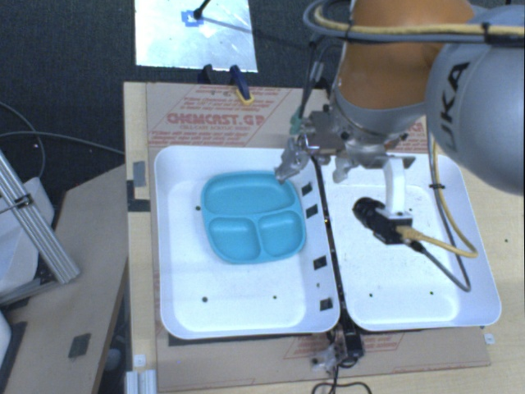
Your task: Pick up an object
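Gripper (289,169): metal fingertip hangs at the far right corner of the blue plate, just over or touching its rim; whether the fingers are spread or closed cannot be told from this slanted view, and nothing shows between them.

Step in hand: by my reading, the approach to a grasp on the plate's rim. No lift has begun, since the plate lies flat.

Next move: it likely calls for the fingers to straddle the thin raised rim and close on it. A shallow lip gives little purchase, and the plate may slide or tip rather than come up.

Blue plate (251,218): a three-compartment tray, rounded at the corners, lying flat in the left bin, a little right of the bin's middle, its right edge near the divide between the bins.

Wrist and arm: the wrist block sits above the divide, tilted so the fingertip points down and left. The orange band (402,39) bulges above it and the grey link (484,97) runs off to the right. A white bracket hangs over the right bin, carrying a black part (376,218) with a yellow cable trailing right.

Left bin (184,302): white, shallow, bearing the plate.

Right bin (443,302): white, shallow, under the bracket and cable.

Surroundings: cardboard sheet (221,117) under both bins; a shiny square panel (193,23) on the dark floor at the far side.
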Robot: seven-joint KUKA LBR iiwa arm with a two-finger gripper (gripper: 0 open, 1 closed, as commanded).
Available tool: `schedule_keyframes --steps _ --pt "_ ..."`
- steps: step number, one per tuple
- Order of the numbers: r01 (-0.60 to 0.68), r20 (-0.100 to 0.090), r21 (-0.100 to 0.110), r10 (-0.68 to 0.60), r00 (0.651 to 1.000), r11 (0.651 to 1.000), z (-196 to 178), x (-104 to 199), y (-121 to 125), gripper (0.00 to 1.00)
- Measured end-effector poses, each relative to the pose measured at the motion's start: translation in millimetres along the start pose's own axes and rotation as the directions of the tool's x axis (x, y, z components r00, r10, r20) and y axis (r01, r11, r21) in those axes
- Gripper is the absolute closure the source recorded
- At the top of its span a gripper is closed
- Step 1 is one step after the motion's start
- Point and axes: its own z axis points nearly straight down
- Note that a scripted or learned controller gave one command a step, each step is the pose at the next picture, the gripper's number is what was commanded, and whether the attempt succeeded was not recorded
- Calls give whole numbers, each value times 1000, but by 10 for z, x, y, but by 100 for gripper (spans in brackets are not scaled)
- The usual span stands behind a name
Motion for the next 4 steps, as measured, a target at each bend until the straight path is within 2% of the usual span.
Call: schedule_keyframes --steps 1,2,3,4 --pt "3 -5 -10 -3 1000 1000 -918 676 -433 0" --pt "-2 -5 -12 2 1000 1000 -1878 843 -556 0" --pt "3 -1 -5 -3 1000 1000 -1934 833 -549 100" --pt "-13 7 9 13 1000 1000 -308 660 260 100"
